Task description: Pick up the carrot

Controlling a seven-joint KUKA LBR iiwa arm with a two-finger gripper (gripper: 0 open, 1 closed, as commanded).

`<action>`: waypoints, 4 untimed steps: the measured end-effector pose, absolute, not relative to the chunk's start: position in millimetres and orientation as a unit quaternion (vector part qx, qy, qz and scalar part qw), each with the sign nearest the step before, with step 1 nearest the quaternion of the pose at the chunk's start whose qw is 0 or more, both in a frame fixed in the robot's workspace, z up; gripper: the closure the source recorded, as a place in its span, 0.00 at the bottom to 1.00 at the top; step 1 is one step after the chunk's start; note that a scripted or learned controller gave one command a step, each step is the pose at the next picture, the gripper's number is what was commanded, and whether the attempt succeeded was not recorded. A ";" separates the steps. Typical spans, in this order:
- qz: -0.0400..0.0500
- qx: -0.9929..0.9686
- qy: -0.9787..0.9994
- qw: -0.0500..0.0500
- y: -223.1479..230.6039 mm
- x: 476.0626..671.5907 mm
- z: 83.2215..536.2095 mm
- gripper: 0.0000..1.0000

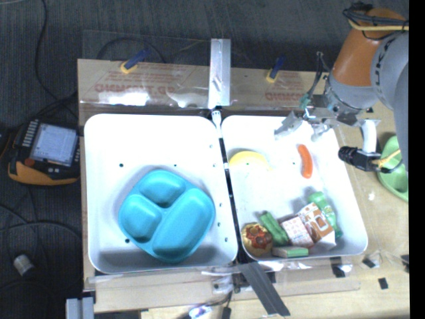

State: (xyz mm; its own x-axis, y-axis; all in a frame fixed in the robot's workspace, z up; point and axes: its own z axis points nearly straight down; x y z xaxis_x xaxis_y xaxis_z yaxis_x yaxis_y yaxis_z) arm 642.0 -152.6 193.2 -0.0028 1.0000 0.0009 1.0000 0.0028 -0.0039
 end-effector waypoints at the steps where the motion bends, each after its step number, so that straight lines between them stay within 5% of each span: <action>1: 0.002 -0.745 -0.667 0.002 -198.4 543.0 126.7 0.00; 2: 0.000 -0.729 -0.685 0.003 -214.4 593.0 118.6 0.00; 3: 0.002 -0.705 -0.709 0.001 -220.0 521.4 165.6 0.00; 4: 0.002 -0.670 -0.742 0.001 -199.8 574.0 156.3 0.00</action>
